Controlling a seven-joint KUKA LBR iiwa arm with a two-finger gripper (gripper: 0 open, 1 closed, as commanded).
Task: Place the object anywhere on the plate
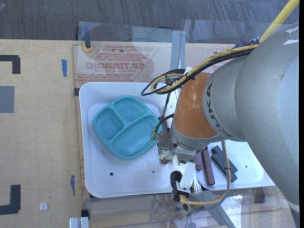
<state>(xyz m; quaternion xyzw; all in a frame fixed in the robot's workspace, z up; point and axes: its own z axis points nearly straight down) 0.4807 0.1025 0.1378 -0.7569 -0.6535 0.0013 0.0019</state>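
A teal plate [124, 126] with three compartments lies in the left white bin [123, 179], toward its back. My gripper [165, 156] hangs just off the plate's right front edge, low over the bin floor, with the orange-banded wrist [192, 115] covering it from above. A small brownish bit shows at the gripper's tip; I cannot tell what it is or whether it is held. In the right bin [249, 167] a brown stick-like object [208, 168] lies beside a dark grey-blue object [221, 158].
The big grey arm [266, 108] covers most of the right bin. Yellow and black cables [166, 82] loop over the back of the left bin. A clear sheet with red print [116, 63] lies behind the bins.
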